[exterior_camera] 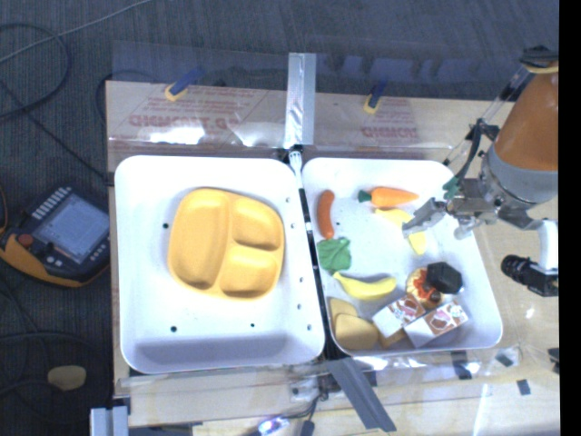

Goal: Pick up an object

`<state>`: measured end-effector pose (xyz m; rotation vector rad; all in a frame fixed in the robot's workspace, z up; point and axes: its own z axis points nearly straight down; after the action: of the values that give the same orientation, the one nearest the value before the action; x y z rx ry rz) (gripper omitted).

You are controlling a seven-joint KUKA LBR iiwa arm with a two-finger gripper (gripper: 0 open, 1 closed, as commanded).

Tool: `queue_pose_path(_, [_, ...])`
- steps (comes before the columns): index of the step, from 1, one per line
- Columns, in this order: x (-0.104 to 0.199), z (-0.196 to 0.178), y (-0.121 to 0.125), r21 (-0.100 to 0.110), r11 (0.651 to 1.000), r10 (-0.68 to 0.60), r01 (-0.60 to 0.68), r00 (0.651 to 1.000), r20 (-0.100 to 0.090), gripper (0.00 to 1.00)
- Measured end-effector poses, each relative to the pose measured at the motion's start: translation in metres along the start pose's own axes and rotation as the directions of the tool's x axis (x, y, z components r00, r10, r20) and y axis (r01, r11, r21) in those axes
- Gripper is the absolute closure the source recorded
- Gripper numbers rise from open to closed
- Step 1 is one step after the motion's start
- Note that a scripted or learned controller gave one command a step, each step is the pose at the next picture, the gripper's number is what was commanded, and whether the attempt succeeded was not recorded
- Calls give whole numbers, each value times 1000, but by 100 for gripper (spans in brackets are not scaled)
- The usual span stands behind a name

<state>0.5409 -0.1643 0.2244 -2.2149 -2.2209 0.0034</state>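
Camera view: the pincer [442, 216] hangs over the right bin [486, 284], fingers spread, gripping nothing. Just beside it lie a yellow piece [417, 241] and the carrot [394, 195]; the banana [367, 287] lies nearer. The left bin [136, 271] holds a yellow tray [227, 242]. Risk: crowded items at the near right could be nudged, or two caught together.

Place: robotics lab, test bench.
Bench: wooden board [454, 121] under taped clear plastic sheeting.
Bins: two white bins, left [136, 271] and right [481, 307], joined by a metal strip [300, 98].
Contents: toy food, e.g. plastic carrot [392, 195] and banana [368, 286].
Floor: grey carpet [54, 107] with loose cables.
Control gear: handheld teach pendant [64, 234] on the floor.
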Motion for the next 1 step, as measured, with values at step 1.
queue_pose_path(1, [-16,101,67,0,958,-287,287,958,2,0])
